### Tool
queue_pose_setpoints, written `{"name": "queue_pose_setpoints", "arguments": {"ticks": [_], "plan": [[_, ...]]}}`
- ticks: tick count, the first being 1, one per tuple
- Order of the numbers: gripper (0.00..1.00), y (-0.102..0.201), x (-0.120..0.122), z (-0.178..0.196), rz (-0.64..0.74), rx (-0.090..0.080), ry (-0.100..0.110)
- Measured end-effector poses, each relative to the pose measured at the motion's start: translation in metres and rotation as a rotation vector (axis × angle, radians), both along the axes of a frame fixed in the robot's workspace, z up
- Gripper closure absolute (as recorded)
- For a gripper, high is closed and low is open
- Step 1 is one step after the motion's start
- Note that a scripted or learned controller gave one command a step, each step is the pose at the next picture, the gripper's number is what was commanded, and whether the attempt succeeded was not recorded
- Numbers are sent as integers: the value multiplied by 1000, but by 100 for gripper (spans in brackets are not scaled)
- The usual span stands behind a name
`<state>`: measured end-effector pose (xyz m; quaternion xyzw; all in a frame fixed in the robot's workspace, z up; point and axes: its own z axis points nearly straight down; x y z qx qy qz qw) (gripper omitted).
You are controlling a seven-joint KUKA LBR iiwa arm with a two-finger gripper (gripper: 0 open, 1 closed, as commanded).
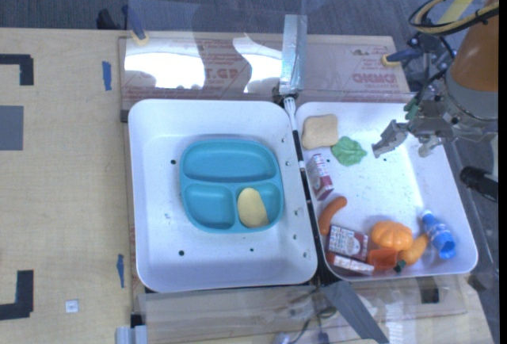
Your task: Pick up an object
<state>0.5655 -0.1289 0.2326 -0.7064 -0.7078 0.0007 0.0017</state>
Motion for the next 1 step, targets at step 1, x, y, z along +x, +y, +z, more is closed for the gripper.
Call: {"name": "queue_pose_setpoints", "arguments": {"ticks": [1], "plan": [[0,-63,-88,-84,-137,-1,5]]}}
